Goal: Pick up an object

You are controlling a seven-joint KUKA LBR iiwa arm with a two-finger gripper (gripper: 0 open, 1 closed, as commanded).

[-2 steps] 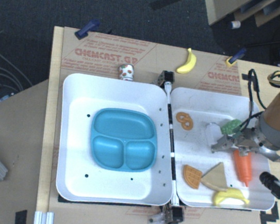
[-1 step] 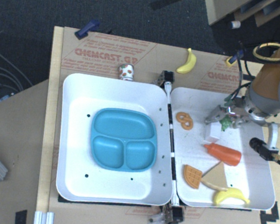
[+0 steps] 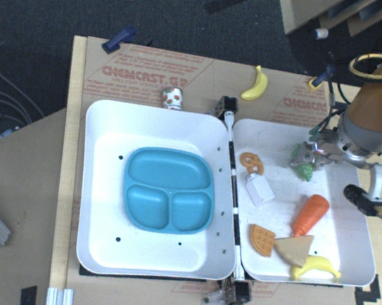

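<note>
Green, a small object (image 3: 303, 168) lay in the right bin (image 3: 356, 237) near its far edge, directly beneath the tool (image 3: 309, 156), whose grip state I could not tell. A carrot (image 3: 310, 214) and a pretzel (image 3: 251, 163) lay nearby. A blue tray (image 3: 168, 189) sat in the left bin (image 3: 99, 170).

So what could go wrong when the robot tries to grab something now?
The gripper is down at the green toy near the right bin's far edge. The toy looks small and lumpy, so it might slip out. Also, the carrot, waffle, bread slice and banana lie crowded together, so a grab there might knock one aside or catch two.
</note>
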